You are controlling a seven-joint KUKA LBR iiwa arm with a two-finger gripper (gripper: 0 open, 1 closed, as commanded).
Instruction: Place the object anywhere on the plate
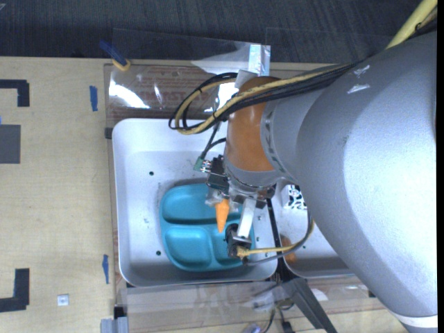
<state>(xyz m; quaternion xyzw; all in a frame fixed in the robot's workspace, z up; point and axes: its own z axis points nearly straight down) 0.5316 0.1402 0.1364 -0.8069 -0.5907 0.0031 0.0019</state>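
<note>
The blue divided plate (186, 231) lies in the white bin (132, 186). Over its right part, the gripper (232, 217) holds a small orange carrot-like object (221, 215) between its fingers. It looks light, stiff and smooth; gripping the middle seems safest.

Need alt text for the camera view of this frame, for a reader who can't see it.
A grey arm with an orange band reaches from the right; its pincer hangs over a blue divided plate in the left white bin, with an orange carrot-like object at its tip.
</note>
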